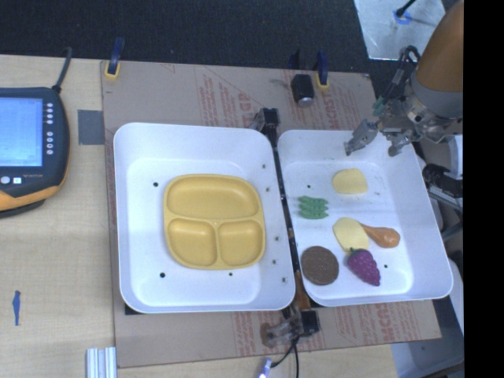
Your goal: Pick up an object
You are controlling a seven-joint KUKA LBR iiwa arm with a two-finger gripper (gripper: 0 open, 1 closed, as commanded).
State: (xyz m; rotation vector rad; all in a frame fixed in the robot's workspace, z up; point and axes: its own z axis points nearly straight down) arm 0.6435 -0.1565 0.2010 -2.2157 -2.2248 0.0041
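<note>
Objects for picking are seen in the right bin (417, 211), below the pincer (378, 140), which is spread wide with nothing between its fingers.

From the overhead camera, the pincer is seen over the bin's far edge, its 2 fingers splayed apart. Nearest below it lies a pale yellow piece (350, 181); further below and to its left, a green pea pod (313, 207). Lower still are found a yellow-and-orange drumstick (365, 233), a brown round patty (320, 264) and purple grapes (364, 265). Well to the pincer's left, the left bin (142, 211) is occupied by a yellow divided plate (214, 220) with 3 compartments.
</note>
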